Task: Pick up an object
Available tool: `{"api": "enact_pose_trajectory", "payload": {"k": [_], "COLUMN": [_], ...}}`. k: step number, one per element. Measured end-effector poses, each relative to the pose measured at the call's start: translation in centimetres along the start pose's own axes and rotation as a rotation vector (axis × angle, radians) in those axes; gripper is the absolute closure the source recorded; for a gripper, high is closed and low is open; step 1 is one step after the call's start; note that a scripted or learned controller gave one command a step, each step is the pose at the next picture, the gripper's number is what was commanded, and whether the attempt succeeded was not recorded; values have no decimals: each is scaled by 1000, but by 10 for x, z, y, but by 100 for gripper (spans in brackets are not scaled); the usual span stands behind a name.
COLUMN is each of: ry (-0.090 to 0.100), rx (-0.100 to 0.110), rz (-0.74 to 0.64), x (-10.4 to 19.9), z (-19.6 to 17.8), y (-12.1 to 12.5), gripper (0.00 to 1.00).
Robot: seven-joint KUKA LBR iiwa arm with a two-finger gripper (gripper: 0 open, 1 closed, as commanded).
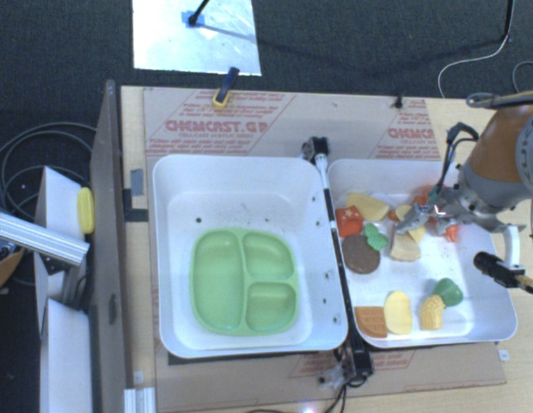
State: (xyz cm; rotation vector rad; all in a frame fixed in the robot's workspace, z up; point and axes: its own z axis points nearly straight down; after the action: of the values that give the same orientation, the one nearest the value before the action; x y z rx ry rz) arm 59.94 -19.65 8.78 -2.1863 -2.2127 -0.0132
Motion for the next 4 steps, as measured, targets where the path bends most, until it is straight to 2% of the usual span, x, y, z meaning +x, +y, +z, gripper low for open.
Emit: {"api": "enact_pose_trajectory", "payload": {"k": [1, 2, 3, 4], "ry": [-17, -23, -30, -28], "rx": [-17, -18, -5, 3], "rz": [1, 5, 8, 8], "x": [10, 12, 25, 24], "z": [3, 2, 2, -6], "y": [40, 48, 63, 61], "gripper": [0, 0, 0, 100]}}
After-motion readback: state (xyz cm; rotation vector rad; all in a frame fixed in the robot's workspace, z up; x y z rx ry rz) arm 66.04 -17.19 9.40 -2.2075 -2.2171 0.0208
